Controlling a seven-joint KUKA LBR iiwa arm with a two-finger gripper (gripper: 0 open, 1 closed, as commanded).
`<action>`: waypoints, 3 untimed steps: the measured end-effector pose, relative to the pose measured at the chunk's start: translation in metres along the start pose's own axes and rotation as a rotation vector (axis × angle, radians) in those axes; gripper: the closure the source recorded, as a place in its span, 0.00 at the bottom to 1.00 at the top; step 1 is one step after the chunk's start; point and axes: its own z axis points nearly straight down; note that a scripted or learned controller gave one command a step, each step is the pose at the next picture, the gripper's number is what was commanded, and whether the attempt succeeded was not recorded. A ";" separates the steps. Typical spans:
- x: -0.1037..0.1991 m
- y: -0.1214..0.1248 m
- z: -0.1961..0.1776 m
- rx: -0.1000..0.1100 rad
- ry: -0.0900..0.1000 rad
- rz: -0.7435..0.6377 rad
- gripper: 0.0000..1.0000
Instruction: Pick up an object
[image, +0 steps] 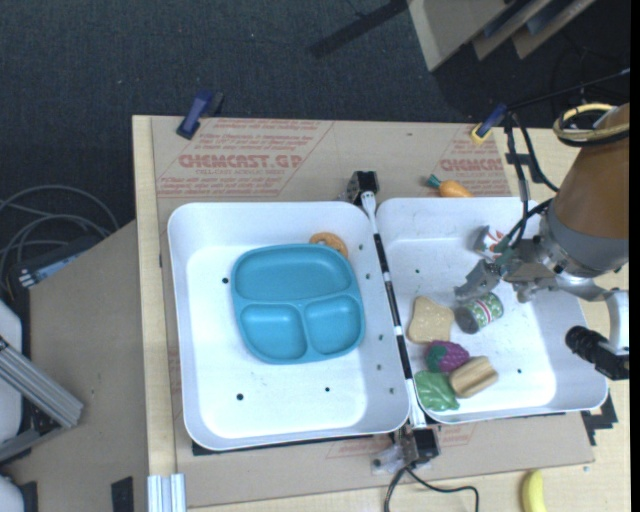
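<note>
Camera view: the pincer (482, 293) clamps a small can (481, 311) above the right bin (535, 385), lifting it from nearby toy food.

The arm (592, 210) is a thick, rounded body with a broad orange band above a grey wrist. Black cables loop beside the band. The tool (487, 285) is metallic grey, with small coloured wires behind it.
</note>
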 end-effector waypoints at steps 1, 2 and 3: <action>-0.043 0.024 0.112 0.003 0.000 0.001 0.00; -0.043 0.025 0.102 -0.001 0.000 0.001 1.00; 0.024 0.057 0.025 -0.003 0.001 -0.002 1.00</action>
